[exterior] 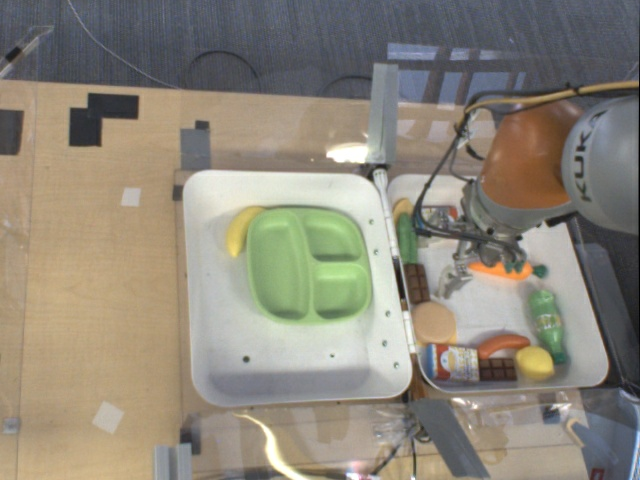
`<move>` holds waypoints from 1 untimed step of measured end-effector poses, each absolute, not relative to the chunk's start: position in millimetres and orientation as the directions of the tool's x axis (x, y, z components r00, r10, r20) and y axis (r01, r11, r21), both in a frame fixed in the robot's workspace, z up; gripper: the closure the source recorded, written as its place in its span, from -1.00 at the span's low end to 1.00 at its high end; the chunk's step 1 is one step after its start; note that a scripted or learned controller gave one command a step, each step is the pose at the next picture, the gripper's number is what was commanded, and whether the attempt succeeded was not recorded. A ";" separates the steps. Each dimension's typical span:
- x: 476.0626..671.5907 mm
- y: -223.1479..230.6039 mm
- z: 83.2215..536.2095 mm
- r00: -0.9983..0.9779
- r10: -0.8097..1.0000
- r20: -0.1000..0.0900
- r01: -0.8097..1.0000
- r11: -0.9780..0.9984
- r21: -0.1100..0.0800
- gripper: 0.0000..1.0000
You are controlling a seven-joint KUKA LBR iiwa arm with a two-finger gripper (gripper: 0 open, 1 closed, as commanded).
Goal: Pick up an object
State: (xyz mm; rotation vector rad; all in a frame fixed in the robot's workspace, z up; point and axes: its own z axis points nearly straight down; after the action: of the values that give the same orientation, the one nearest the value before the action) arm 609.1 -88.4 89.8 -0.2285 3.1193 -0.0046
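Two white bins sit side by side; the gripper [458, 280] hangs with fingers spread and holding nothing over the crowded right bin [590, 313], in bare floor mid-bin. Just beside it, the carrot [497, 266] lies lengthwise left-right, leafy end right, chocolate bar [417, 285] and cookie [434, 321] close left.

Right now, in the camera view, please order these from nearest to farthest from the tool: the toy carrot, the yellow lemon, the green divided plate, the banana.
From the tool:
1. Toy carrot, right bin, beside it.
2. Yellow lemon, right bin, near corner.
3. Green divided plate, left bin, middle.
4. Banana, left bin, behind the plate's far edge.
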 end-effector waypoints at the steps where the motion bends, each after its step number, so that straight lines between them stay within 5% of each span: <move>1: 661.1 -84.0 88.1 -0.950 -0.312 -0.003 -0.312 0.950 -0.003 -1.00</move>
State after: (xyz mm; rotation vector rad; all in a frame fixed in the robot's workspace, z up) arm 661.1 -84.0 88.1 -0.4962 3.0987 -0.0043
